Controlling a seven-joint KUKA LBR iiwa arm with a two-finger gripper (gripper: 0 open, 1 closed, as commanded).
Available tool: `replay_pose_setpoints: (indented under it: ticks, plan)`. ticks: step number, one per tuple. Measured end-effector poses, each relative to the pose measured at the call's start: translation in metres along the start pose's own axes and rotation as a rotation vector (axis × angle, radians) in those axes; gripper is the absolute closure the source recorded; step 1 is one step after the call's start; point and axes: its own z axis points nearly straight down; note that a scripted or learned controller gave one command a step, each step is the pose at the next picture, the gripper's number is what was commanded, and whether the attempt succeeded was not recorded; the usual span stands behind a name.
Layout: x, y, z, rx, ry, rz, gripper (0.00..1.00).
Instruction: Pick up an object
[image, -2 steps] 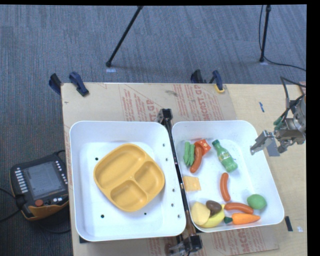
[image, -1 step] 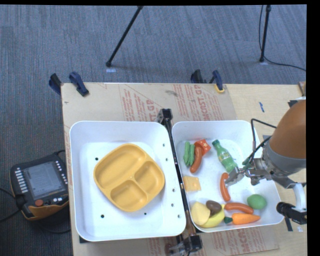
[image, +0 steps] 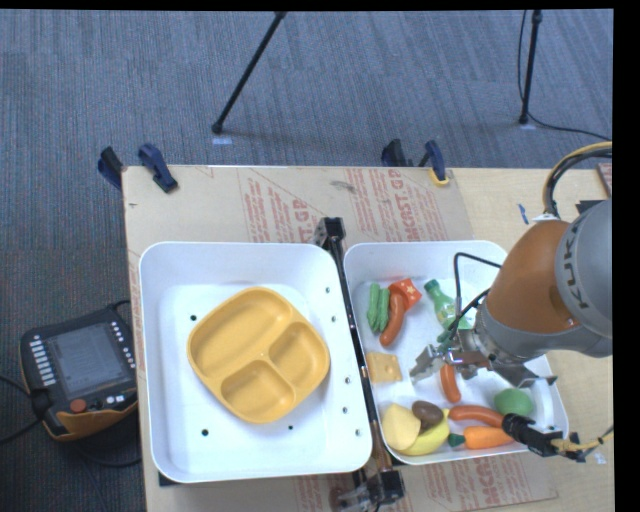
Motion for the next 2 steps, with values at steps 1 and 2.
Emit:
replay_pose_setpoints:
  ticks: [1,2]
  plan:
    - [-0.001,0.000,-0.010,0.001,0.001,0.006,1.00]
    - [0.040,0.007,-0.155,-0.006,-0.003,-0.001,1.00]
